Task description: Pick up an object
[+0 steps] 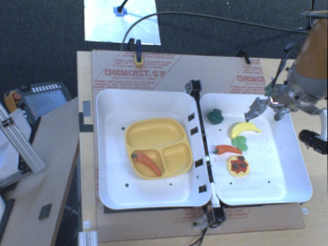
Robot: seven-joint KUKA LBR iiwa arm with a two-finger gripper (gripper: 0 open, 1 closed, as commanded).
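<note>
The right bin [292, 173] holds a yellow banana [245, 129], a dark green broccoli piece [215, 116], a red chili pepper [228, 149] with a small green leafy piece [241, 143] touching it, and a round pizza toy [238, 165]. My gripper [267, 111] hangs over the upper part of this bin, just above and right of the banana. It stands open with nothing between its fingers. In the left bin, an orange carrot [147, 162] lies in a yellow divided plate [156, 132].
The two white bins meet at a black-clipped divider [201, 147] in the middle. The left bin [110, 137] carries the plate. A black part [313, 140] juts in at the right bin's edge. A cable [215, 18] runs across the back of the bench.
</note>
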